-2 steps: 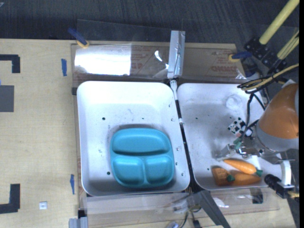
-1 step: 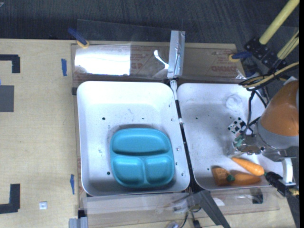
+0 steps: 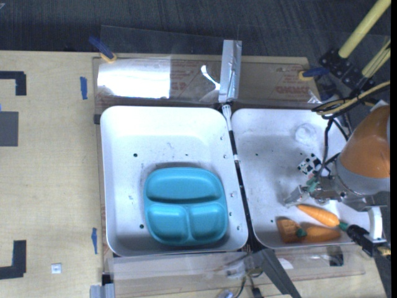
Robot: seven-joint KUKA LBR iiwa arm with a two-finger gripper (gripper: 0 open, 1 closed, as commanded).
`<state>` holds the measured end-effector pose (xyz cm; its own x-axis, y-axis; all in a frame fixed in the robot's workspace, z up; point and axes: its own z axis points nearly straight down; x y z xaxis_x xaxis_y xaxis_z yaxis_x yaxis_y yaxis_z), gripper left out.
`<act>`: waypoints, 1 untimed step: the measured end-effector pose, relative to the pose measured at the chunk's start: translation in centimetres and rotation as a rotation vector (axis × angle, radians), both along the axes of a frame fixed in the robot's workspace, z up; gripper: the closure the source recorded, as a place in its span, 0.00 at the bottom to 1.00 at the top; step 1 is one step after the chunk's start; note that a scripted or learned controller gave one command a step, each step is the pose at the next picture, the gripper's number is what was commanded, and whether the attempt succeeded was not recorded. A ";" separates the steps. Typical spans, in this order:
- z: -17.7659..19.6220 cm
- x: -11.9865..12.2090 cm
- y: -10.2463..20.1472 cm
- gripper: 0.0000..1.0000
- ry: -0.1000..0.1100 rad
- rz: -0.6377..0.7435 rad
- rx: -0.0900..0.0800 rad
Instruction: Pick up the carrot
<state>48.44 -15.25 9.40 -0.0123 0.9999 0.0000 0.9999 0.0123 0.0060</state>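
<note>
I reach in from the right over the wooden table [image 3: 49,185], my grey arm [image 3: 372,160] with its orange band hanging above the right bin [image 3: 267,141]. My claw [image 3: 310,188] sits low over that bin's right half, and I cannot tell from here how it is set, because the metal parts blur together against the white floor.

There are two carrots in the right bin, both near its front right corner. One carrot [image 3: 317,215] lies just below my claw, slanting down toward the right, bright orange, with its left tip close to the claw's metal. I cannot tell whether the claw touches it. The second carrot [image 3: 308,231] lies just in front of the first, along the bin's front wall, with a darker stubby left end and a small green bit on top near that end. The two carrots are just beside each other and may be touching.

The left bin [image 3: 118,166] holds a blue divided tray [image 3: 185,205], resting toward the front of the bin, with one long compartment at the back and two smaller ones at the front.

Behind both bins a clear plastic sheet [image 3: 133,79] lies on the table, and a grey metal bar [image 3: 230,70] stands between the bins at the back. Black and yellow cables [image 3: 347,98] run above my arm at the right.
</note>
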 end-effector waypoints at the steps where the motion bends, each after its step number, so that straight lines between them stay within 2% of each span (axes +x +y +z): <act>1: -0.8 -0.1 -2.9 0.00 -0.001 0.181 0.000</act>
<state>48.34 -18.16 8.64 -0.1922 0.9814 0.0003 0.9813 0.1922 0.0068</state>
